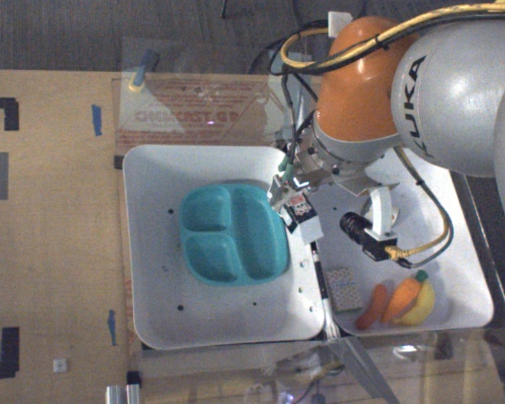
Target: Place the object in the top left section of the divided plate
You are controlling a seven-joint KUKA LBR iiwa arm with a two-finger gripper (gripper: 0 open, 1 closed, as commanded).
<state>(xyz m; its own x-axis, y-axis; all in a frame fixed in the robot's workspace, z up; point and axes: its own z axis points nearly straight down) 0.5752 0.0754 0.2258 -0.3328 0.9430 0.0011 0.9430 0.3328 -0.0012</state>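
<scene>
Over in the left bin point(151, 310) the teal divided plate point(234, 234) is lying flat, arm's gripper point(293, 199) hanging at its right rim, can't tell finger state; in the right bin point(467, 297) the orange carrot point(401, 298) is lying by a yellow banana point(422, 305) and red sausage point(371, 306), long axis diagonal, green top pointing upper right, near corner

Grey KUKA arm point(454, 82) w/ black lettering; orange band point(362, 53); yellow & black cables point(421, 247).
</scene>
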